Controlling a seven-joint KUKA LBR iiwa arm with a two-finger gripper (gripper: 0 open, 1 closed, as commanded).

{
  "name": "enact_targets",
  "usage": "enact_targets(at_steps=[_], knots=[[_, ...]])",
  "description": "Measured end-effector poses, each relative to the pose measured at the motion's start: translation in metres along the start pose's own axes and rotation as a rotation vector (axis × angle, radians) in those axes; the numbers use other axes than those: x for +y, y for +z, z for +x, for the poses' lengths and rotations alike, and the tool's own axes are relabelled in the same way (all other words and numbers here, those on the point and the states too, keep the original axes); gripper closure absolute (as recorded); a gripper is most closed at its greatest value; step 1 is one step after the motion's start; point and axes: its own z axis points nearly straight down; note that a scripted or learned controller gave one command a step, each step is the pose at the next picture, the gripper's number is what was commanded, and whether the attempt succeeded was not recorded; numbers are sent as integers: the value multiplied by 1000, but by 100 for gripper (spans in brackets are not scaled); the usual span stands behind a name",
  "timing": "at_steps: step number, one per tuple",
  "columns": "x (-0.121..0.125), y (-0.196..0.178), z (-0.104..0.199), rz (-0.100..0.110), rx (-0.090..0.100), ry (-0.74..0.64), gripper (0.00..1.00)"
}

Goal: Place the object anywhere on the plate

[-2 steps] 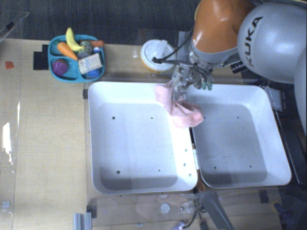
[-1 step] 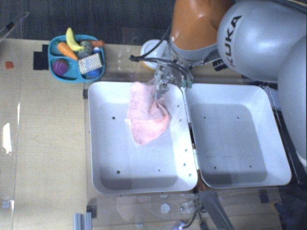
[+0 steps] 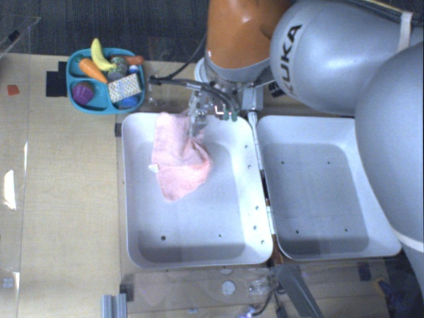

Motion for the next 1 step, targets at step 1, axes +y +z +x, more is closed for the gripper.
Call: enact_targets(at_steps=[1], knots=[[0,0,0,0,0,0,0]])
